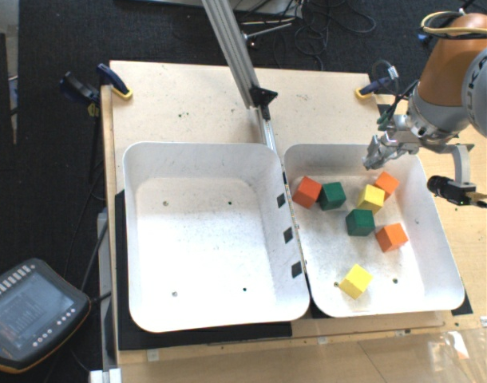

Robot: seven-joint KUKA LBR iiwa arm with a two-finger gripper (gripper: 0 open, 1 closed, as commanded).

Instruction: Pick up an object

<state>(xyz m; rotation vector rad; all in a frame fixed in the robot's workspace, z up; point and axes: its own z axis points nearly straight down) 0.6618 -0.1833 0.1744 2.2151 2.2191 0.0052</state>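
Note:
Several small cubes lie in the right bin (435,238). An orange cube (307,191) touches a green cube (333,195). Further right sit a yellow cube (372,198), an orange cube (386,183), a green cube (360,222) and an orange cube (391,236). A lone yellow cube (355,281) lies near the bin's front. My gripper (374,159) hangs over the bin's back part, just behind the orange and yellow cubes, with nothing seen in it.
The left bin (148,174) stands beside the right one. A slanted metal rail (235,54) runs down to the gap between the bins. Clamps (116,82) (375,82) sit at the board's back corners. A teach pendant (28,313) lies at the lower left.

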